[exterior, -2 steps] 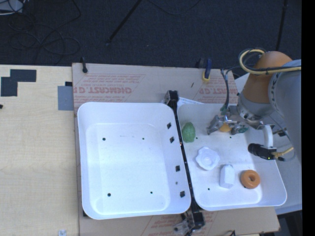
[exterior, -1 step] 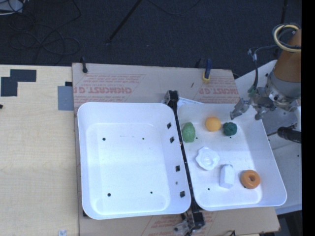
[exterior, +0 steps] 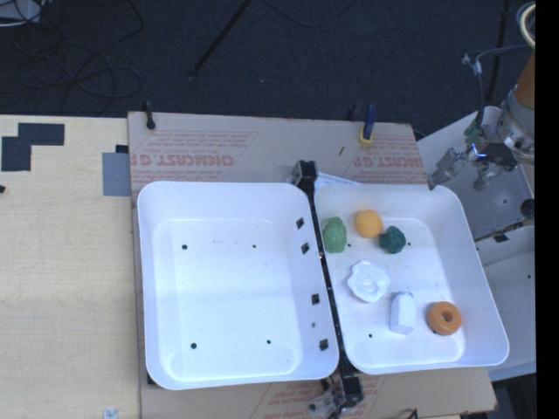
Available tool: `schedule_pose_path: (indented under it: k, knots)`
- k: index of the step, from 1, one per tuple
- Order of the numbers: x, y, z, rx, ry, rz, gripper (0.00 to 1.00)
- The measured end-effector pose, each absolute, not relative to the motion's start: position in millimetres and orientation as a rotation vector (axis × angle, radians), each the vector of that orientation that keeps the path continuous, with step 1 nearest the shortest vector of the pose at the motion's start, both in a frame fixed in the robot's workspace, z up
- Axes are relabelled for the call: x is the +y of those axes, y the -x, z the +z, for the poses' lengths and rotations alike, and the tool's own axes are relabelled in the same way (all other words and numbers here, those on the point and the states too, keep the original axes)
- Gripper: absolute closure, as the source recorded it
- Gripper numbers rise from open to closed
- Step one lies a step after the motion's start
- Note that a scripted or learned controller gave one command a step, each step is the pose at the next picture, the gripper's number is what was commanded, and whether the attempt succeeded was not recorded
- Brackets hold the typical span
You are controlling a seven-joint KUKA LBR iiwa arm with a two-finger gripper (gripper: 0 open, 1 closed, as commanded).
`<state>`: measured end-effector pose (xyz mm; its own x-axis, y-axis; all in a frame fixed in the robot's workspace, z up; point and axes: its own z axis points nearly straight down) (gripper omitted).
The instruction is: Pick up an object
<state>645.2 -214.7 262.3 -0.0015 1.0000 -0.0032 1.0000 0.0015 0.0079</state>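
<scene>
My claw [exterior: 463,160] hangs at the far right, outside the right bin [exterior: 489,321] and just beyond its far right corner. It is small and partly mixed with metal parts there, so I cannot tell how it is set. I see nothing in it.

Nearest to my claw, inside the right bin, lie the things to pick. A dark green lump [exterior: 392,239] is just beside an orange ball [exterior: 368,223]. A light green object [exterior: 334,234] lies close to the black divider [exterior: 316,260] between the bins. Nearer the middle is a white crumpled object [exterior: 368,281], and a white block [exterior: 402,312] is just beside it. An orange ring [exterior: 445,318] lies near the right wall. The objects are apart from each other, with bare white floor between them.

The left bin [exterior: 157,234] shows only small dark dots on its floor.

Both bins rest on a cardboard sheet [exterior: 218,151]. It has red printing, upside down from this view; I read it as "CHEMCAST", but not with certainty. A blue clamp [exterior: 369,122] holds its far edge. The light wooden table [exterior: 61,269] extends to the left.
</scene>
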Motion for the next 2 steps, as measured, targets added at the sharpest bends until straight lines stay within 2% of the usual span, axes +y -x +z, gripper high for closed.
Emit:
schedule_pose_path:
  k: [1,2]
  knots:
    - [-128,-644.5,245,2.233,-2.217,0.002,0.0]
    - [-66,-645.0,290,2.226,-2.214,0.004,0.0]
